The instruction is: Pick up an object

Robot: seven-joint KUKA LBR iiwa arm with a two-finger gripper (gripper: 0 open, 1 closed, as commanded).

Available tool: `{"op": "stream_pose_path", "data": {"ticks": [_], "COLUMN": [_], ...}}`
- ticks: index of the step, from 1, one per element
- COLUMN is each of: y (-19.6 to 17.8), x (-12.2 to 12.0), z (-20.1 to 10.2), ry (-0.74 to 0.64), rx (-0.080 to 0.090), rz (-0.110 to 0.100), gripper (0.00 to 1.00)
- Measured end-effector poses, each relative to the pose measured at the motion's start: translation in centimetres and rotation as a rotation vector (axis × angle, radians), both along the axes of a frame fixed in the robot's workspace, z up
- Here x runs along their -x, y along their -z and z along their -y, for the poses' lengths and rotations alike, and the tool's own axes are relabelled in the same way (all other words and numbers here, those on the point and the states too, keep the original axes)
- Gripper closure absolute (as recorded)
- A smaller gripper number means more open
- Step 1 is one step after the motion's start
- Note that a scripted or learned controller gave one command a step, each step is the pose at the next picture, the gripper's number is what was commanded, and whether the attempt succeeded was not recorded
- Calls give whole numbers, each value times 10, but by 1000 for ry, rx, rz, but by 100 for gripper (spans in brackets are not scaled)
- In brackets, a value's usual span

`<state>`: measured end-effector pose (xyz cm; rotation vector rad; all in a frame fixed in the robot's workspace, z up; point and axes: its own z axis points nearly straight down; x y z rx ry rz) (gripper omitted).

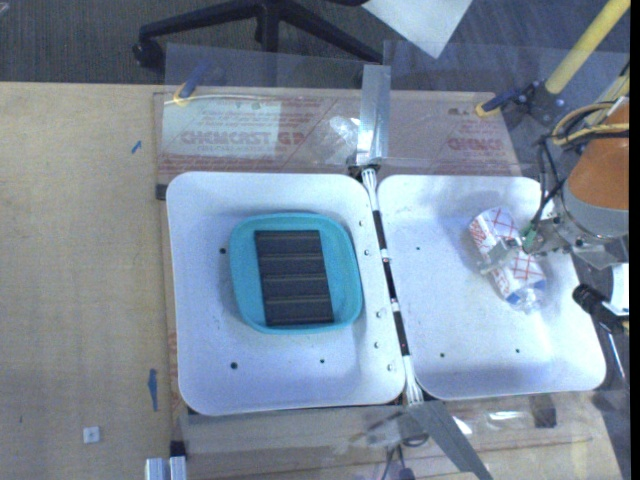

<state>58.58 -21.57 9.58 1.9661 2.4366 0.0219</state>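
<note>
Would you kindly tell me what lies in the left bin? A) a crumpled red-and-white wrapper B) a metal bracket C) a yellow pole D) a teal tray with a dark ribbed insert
D: the teal tray sits in the left bin; the crumpled wrapper lies in the right bin.

A crumpled white wrapper (506,255) with red check print lies in the right bin, just left of the gripper (540,238). A teal tray (295,271) with a dark ribbed insert lies flat, well left.

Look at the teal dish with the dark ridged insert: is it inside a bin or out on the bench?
Inside. The teal dish lies flat on the floor of the left bin, within its rim.
</note>
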Motion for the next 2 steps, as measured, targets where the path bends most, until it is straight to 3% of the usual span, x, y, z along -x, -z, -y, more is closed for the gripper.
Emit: {"op": "stream_pose_path", "data": {"ticks": [1, 2], "y": [-13, -63], "x": [-2, -34], "z": [0, -53], "ry": [-2, -78], "rx": [3, 6], "rz": [8, -15], "gripper": [100, 100]}}
